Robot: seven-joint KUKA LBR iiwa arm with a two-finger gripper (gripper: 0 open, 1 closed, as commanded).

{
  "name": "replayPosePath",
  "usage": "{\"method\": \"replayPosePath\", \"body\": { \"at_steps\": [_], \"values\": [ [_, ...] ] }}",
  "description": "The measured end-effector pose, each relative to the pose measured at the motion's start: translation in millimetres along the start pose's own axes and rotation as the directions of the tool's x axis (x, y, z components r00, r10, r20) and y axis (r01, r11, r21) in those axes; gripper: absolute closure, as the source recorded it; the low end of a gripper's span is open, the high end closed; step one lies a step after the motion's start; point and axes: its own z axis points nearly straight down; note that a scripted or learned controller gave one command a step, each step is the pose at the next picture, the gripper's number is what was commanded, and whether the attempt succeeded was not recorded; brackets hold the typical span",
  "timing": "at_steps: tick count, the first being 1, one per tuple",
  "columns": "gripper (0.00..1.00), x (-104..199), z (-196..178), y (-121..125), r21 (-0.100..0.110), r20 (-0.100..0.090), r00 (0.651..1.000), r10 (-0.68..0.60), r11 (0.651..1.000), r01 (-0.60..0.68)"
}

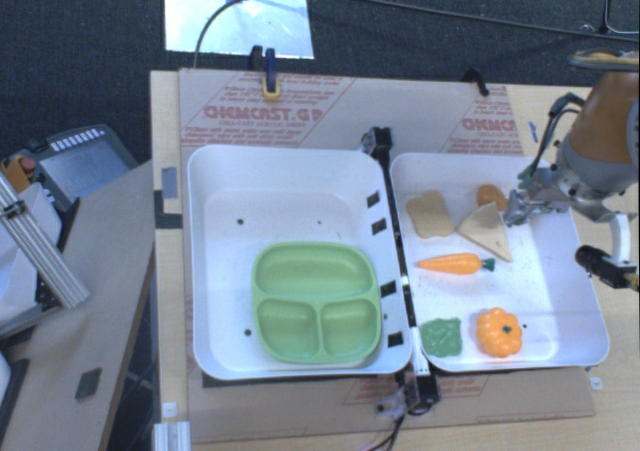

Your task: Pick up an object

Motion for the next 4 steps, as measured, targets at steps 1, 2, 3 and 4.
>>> {"method": "replayPosePath", "body": {
  "at_steps": [1,2,3,4],
  "values": [
    [1.0,-9,-57,8,-0.002,0.001,1.0,0.002,1.0,-0.002],
    [1.0,-9,-110,10,-0.002,0.001,1.0,0.002,1.0,-0.002],
    [1.0,36,-105,16,0.003,-0.002,1.0,-0.003,1.0,0.003],
    [1.0,93,-95,21,0.004,-0.003,1.0,-0.003,1.0,0.003]
  ]
}}
